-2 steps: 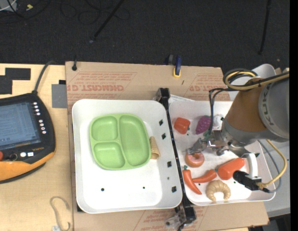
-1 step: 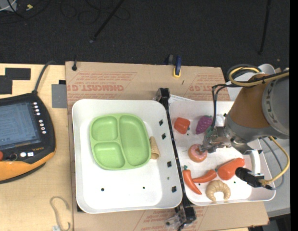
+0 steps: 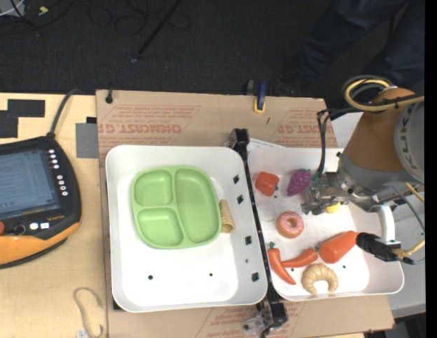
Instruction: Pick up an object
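The right bin (image 3: 377, 280) holds a red pepper-like toy (image 3: 267, 182), purple grapes (image 3: 299, 182), a pink doughnut (image 3: 290, 224), a red chilli (image 3: 282, 265), an orange carrot (image 3: 337, 246) and a tan croissant (image 3: 321, 277). My gripper (image 3: 316, 198) hangs low over this bin's upper middle, just right of the grapes and above the doughnut. A small yellow piece (image 3: 335, 205) peeks out at its right side, partly hidden by the wrist. Nothing is visibly lifted.
The left bin (image 3: 127, 273) carries a green divided plate (image 3: 175, 206) with a small tan object (image 3: 226, 217) at its right rim. A teach pendant (image 3: 32, 196) lies on the bench at the far left. The arm's body (image 3: 377, 146) covers the right bin's upper right.
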`<action>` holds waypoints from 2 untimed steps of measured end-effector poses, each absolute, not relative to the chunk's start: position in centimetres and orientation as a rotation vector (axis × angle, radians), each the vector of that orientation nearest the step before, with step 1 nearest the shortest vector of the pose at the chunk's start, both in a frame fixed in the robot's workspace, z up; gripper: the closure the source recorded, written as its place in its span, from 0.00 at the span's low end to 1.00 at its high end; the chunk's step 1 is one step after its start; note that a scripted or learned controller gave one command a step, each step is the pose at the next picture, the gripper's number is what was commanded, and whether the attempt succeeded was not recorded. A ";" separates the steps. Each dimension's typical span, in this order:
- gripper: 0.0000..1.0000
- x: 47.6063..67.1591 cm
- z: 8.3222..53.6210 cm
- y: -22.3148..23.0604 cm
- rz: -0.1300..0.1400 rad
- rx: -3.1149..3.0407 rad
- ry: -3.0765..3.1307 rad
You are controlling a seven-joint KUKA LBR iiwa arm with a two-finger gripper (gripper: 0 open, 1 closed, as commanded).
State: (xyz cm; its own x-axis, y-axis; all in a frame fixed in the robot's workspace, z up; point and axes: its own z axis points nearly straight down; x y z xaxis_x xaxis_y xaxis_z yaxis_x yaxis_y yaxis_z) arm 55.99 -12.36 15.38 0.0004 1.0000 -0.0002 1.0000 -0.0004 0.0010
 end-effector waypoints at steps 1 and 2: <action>1.00 56.0 19.6 -12.5 0.002 2.221 2.220; 1.00 56.1 22.9 -12.7 0.001 2.220 2.221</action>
State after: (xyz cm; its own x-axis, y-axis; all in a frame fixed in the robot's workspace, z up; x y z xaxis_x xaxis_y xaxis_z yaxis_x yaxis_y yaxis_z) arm 56.08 -12.67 22.95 -0.0004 1.0000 -0.0001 1.0000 0.0004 0.0012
